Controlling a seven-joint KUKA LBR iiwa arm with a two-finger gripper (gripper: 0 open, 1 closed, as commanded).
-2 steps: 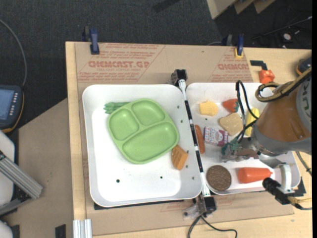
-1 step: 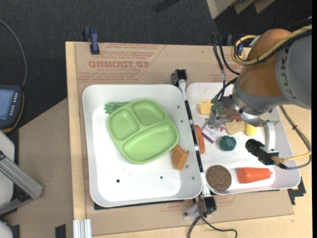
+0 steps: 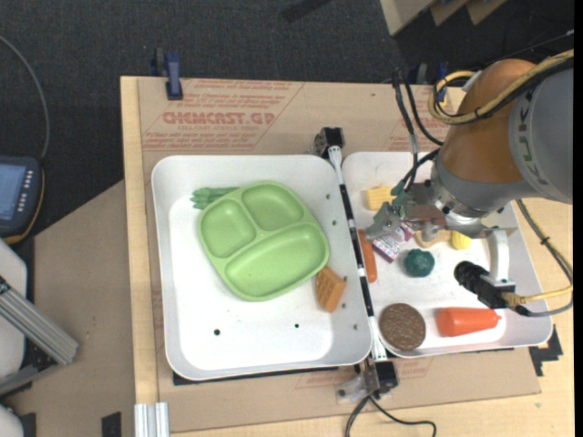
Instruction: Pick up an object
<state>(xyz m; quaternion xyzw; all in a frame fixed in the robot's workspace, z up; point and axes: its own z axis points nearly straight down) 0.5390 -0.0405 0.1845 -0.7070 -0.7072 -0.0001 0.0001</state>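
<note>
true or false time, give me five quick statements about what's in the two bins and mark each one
1. The green divided plate lies in the left bin. True.
2. The orange carrot lies in the left bin. False: it lies in the right bin, near its front edge.
3. The brown round disc sits at the right bin's front left corner. True.
4. The green plate holds food in all its compartments. False: its compartments show bare green.
5. The gripper is over the left bin. False: it is over the right bin, near a dark green ball.
</note>
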